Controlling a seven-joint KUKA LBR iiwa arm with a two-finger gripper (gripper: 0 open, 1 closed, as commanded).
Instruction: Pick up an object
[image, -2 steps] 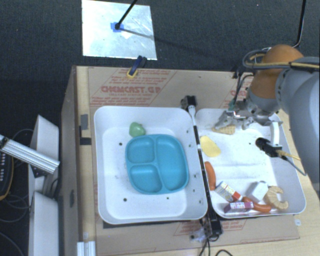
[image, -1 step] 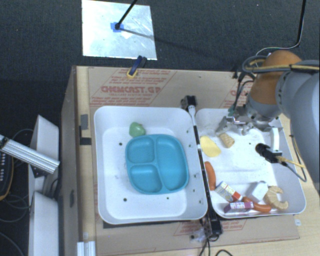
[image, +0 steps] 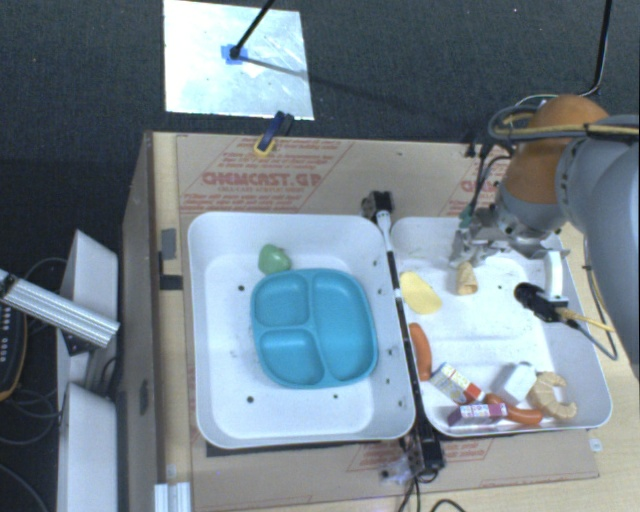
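Gripper (image: 468, 252) hangs just above a small tan wedge (image: 467, 281) in the right shallow white plastic bin (image: 490, 325) — its grip cannot be told — brown printed board (image: 260, 178) beneath, dark carpet (image: 80, 100) around.

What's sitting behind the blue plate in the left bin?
A small green lump lies against the blue plate at its far rim. Whatever is under the plate is covered.

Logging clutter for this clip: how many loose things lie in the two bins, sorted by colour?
Blue: 1, divided plate
Green: 1, lump
Yellow: 1, piece
Tan: 2, cone, pastry
Orange-red: 2, left sausage, front sausage
White: 2, block, small bottle
Purple: 1, packet
Total: 10
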